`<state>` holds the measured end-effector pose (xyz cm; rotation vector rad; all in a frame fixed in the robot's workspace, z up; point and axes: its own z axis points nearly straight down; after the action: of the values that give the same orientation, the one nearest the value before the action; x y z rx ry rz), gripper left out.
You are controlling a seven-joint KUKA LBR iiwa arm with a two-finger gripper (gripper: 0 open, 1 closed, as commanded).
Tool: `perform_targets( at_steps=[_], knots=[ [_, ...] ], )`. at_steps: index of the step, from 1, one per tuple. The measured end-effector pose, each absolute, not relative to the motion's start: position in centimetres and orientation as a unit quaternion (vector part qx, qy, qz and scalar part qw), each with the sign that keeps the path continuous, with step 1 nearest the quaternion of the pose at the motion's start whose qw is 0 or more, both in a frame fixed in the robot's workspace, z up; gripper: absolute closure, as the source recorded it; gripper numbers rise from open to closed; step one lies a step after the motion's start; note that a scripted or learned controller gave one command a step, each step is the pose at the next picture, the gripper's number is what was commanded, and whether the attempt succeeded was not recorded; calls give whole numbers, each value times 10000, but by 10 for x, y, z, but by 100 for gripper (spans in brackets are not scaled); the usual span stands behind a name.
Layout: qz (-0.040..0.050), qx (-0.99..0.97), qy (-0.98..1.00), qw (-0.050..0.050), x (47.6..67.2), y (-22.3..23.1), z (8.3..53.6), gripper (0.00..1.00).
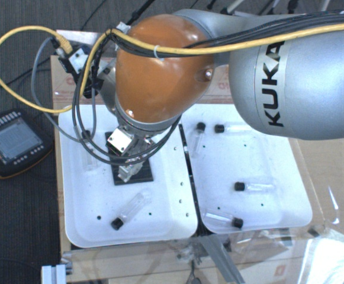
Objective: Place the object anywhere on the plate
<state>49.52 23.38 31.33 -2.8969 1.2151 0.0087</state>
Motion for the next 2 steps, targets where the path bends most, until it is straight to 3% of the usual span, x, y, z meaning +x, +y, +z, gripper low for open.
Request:
perform_targets(
  at_steps=[1, 2],
  knots=[
    [34, -9546, 2980, 22, 588, 236, 249, 100],
    [59, -9541, 2995, 45, 588, 237, 258, 100]
  ],
)
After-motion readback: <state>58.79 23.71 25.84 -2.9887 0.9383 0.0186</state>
